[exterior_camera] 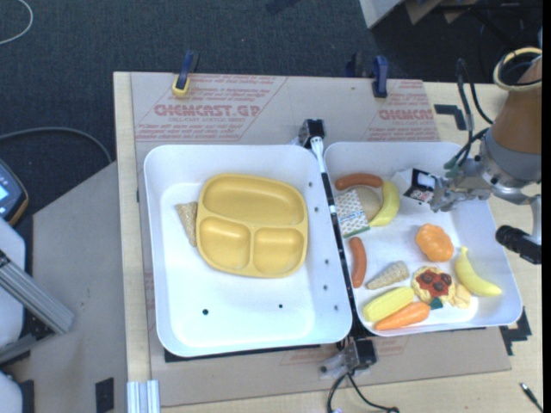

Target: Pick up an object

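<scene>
Toy food fills the right bin (508, 256) — no single piece is marked out as the target, so any of it would serve. Taking the orange (435, 242) near that bin's middle as landmark: a banana (476, 274) lies just beside it on the lower right, a pizza slice (434, 283) just below, and below that again a corn cob (389, 302) and a carrot (402, 317) side by side. To the orange's left lie a waffle cone (387, 274) and an upright sausage (357, 261); up and left of it, a second banana (388, 205), a checked sandwich piece (351, 212) and another sausage (358, 181).

Up and right of the orange hangs the gripper (443, 198), over the bin's far corner, near a small black-and-white item (419, 186) (too small to identify). Whether its jaws are apart or together I cannot tell, and nothing visibly sits between them. Well to the orange's left, the left bin (164, 256) holds a yellow divided plate (252, 224) with a cracker-like piece (187, 218) at its edge.

By my reading the approach is the step in hand, with no grasp yet. The next move calls for settling over one piece — the orange stands clear — then descending and closing squarely.
</scene>
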Controlling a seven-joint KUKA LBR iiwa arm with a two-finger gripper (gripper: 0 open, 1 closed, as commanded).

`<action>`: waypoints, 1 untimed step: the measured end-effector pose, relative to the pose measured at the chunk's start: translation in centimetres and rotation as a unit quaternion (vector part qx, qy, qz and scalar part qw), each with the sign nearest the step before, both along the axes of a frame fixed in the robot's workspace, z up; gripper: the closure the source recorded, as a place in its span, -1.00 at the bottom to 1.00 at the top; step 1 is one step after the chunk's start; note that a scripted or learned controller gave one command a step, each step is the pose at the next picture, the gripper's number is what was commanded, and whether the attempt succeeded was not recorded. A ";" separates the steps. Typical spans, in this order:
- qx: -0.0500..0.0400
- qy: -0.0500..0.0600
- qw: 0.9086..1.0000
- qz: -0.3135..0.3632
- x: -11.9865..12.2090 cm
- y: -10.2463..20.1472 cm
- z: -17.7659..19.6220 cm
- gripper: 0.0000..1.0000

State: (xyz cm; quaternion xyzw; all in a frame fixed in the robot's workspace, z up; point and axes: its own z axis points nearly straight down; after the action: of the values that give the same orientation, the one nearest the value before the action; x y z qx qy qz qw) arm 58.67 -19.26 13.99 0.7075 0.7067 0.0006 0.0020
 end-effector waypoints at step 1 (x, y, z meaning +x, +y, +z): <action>-0.001 -0.002 1.000 0.001 -0.2 -0.3 6.3 1.00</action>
State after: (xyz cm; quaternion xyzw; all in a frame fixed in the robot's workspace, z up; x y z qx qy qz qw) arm 58.49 -19.55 20.33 0.7071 0.7071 0.0014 0.0035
